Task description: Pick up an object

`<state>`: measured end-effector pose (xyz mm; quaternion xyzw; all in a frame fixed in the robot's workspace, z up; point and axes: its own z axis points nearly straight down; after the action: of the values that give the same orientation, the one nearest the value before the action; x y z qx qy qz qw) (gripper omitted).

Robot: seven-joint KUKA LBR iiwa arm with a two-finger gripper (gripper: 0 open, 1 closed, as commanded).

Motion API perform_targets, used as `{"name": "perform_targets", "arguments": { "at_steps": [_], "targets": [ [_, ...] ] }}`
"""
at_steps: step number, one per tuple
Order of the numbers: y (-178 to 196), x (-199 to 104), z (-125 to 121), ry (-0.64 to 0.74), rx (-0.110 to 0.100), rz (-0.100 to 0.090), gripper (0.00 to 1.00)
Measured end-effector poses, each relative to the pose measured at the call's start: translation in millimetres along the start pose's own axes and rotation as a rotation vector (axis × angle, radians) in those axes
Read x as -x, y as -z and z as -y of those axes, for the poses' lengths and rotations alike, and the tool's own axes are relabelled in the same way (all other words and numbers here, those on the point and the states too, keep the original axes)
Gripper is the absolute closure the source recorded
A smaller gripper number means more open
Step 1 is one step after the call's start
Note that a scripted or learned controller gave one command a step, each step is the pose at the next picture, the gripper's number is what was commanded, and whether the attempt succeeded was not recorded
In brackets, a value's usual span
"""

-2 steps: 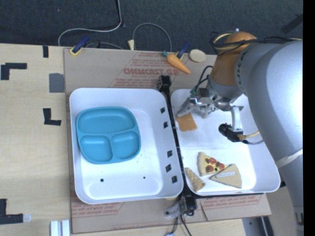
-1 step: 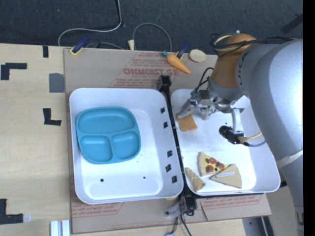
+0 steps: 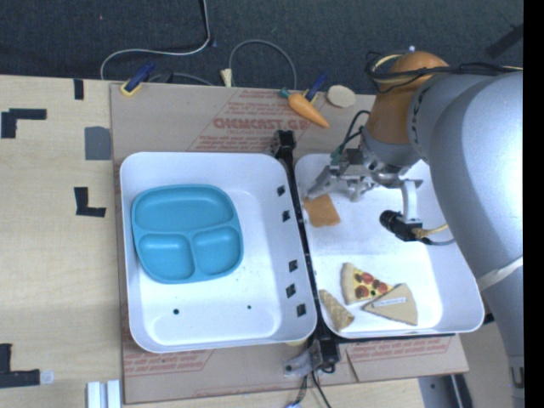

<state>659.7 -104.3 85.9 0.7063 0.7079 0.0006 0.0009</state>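
Note:
The right bin holds several toy foods. A brown toast slice lies near its upper left corner. A pizza slice, a tan wedge and a small bread piece sit along its near side. My gripper hangs low over the bin's upper left, just above and touching or nearly touching the toast's far edge. Nothing is visibly held.
The left bin carries a blue compartment plate. A black divider runs between the bins. An orange carrot and a beige round piece lie on the cardboard behind the bins. The arm's bulk covers the right side.

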Motion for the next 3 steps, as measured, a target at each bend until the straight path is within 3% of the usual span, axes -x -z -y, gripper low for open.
{"name": "perform_targets", "arguments": {
  "at_steps": [1, 3],
  "targets": [
    [1, 2, 14, 0.0, 0.002, 0.002, 0.0],
    [0, -4, 3, 0.0, 0.0, 0.0, 0.0]
  ]
}}
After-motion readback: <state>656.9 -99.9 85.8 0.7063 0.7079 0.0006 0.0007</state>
